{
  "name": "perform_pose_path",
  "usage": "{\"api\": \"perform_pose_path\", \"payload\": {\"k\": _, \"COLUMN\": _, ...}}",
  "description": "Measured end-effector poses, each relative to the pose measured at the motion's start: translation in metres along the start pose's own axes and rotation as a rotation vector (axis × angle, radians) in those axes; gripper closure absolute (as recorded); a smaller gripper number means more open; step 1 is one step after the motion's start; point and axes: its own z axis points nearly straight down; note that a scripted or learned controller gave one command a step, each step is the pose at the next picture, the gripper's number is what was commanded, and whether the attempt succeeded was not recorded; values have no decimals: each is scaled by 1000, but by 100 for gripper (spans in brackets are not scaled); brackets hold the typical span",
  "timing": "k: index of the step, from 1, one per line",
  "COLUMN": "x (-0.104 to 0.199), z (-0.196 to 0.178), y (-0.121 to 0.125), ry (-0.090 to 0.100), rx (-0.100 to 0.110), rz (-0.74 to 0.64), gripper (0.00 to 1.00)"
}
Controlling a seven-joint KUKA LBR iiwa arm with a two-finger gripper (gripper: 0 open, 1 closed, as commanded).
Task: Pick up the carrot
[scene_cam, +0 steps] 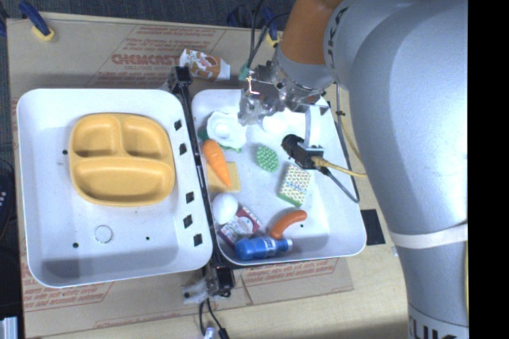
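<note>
A cardboard-covered counter bears two white bins; the left bin holds a yellow divided plate. The right bin is crowded. The carrot lies by its left wall. The claw hangs above the far end; its spread cannot be told.

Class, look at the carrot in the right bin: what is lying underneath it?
A flat yellowish piece shows beneath the carrot, sticking out past its pointed lower end on the right bin floor. How far it runs under the carrot is covered, so that cannot be seen.
</note>
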Motion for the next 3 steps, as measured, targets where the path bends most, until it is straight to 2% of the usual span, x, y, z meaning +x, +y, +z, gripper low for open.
{"api": "perform_pose_path", "payload": {"k": 1, "x": 32, "z": -15, "y": -133, "ry": 0, "rx": 4, "rz": 153, "gripper": 100}}
{"api": "perform_pose_path", "payload": {"k": 2, "x": 15, "z": -101, "y": -109, "ry": 0, "rx": 0, "rz": 119, "gripper": 100}}
{"api": "perform_pose_path", "payload": {"k": 3, "x": 15, "z": -36, "y": -159, "ry": 0, "rx": 4, "rz": 181, "gripper": 100}}
